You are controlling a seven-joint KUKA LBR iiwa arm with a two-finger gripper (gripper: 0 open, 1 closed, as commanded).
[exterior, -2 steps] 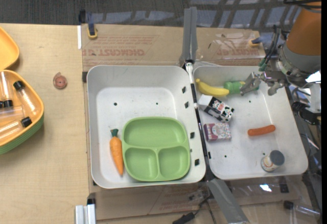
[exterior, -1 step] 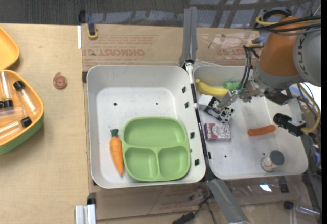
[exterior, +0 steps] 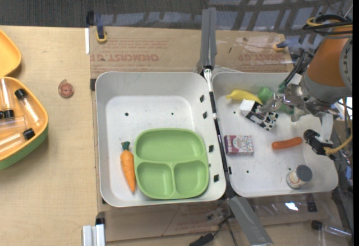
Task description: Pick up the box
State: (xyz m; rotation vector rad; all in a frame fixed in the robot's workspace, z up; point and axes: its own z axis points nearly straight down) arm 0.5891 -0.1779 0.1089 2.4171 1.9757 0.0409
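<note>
The box (exterior: 239,144) is seen lying just below-left of the fingers (exterior: 263,116). Whether the fingers are apart cannot be told.

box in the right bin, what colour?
The box is pink and purple with a pale panel on its face, as the camera view shows.
</note>
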